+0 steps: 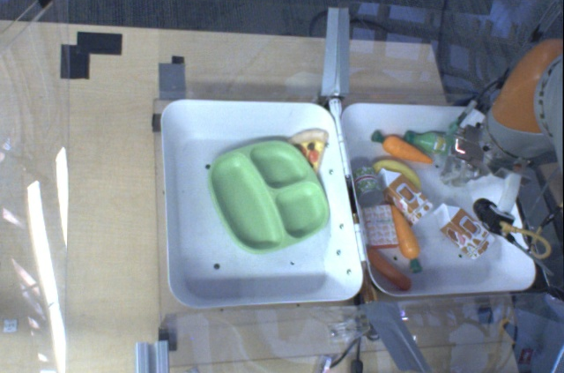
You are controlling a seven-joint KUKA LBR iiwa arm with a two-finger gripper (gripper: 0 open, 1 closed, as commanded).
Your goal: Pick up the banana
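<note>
The banana point(396, 170) is small, yellow and curved. It lies in the right bin point(520, 279), left of centre, between an orange carrot point(407, 148) behind it and a brown-and-white snack packet point(409, 200) in front. My gripper point(458, 166) hangs over the right half of the same bin, a short way to the right of the banana and apart from it. Nothing shows in its grasp.
The right bin also holds a green bottle point(430, 138), a grey can point(366, 183), a red-and-white packet point(379, 226), a second carrot point(404, 235), a red sausage point(389, 268) and another snack packet point(464, 233). The left bin point(189, 274) holds a green divided plate point(264, 199) and a pizza slice point(311, 143).
</note>
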